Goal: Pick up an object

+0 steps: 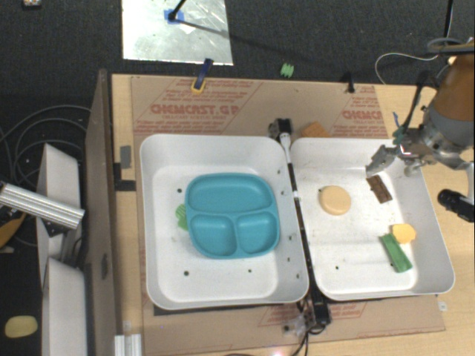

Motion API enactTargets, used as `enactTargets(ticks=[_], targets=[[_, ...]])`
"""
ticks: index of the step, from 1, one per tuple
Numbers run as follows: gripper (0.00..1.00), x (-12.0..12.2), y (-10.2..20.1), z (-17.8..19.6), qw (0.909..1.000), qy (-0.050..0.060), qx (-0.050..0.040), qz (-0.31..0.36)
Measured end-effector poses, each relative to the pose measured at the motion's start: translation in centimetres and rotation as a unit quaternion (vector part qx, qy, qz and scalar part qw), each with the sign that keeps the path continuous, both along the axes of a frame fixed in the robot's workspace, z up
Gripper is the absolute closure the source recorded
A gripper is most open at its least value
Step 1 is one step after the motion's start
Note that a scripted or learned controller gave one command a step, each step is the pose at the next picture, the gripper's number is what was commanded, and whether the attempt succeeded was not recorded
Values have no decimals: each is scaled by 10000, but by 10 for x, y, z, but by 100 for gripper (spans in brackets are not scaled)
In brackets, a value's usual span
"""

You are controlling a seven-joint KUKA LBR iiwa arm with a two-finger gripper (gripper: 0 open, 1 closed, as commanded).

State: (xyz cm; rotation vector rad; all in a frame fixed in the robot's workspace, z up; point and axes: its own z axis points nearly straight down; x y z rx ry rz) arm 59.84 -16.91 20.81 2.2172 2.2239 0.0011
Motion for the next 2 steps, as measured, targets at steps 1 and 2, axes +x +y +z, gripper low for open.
enactTargets(ticks=[1, 2], targets=[[0, 16, -40, -56, 10000, 8, -6, -17], [0, 22, -35, -127, 10000, 17, 3, 8]])
